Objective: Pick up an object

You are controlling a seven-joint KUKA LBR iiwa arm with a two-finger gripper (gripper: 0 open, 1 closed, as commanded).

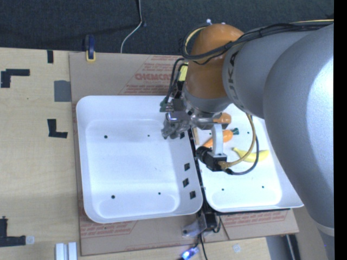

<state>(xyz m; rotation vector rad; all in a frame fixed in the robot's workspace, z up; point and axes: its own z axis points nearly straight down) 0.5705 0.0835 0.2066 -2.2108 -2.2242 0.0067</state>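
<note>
Grey arm (293, 91) fills your 3 o'clock side, closest thing to the lens, with its orange band (211, 45) sitting at about 1 o'clock from frame centre.

Task objects: you've got an orange piece (226, 135) and a yellow curved piece (255, 156), banana-like, both in the right bin (244, 199). Orange one lies near that bin's centre, partly covered by the wrist hardware. Yellow one lies at 4 o'clock from the orange one, near it, and a black cable loop crosses over it. Exact shapes are hard to call; too much is hidden.

Containers: left bin (130, 199) is a shallow white tray with a few small dark dots on its floor. Right bin is the same kind, touching the left one along the shared rim at centre. Both rest on a cardboard sheet (108, 75) over the bench (32, 161).

Gripper (174, 128) hangs at 12 o'clock of the shared rim, over the left bin's upper right corner, at 9 o'clock from the orange piece and apart from it. Fingers: you can't tell from this view whether they're apart or together; the metal parts blur into one dark cluster. Nothing visible between them.
</note>
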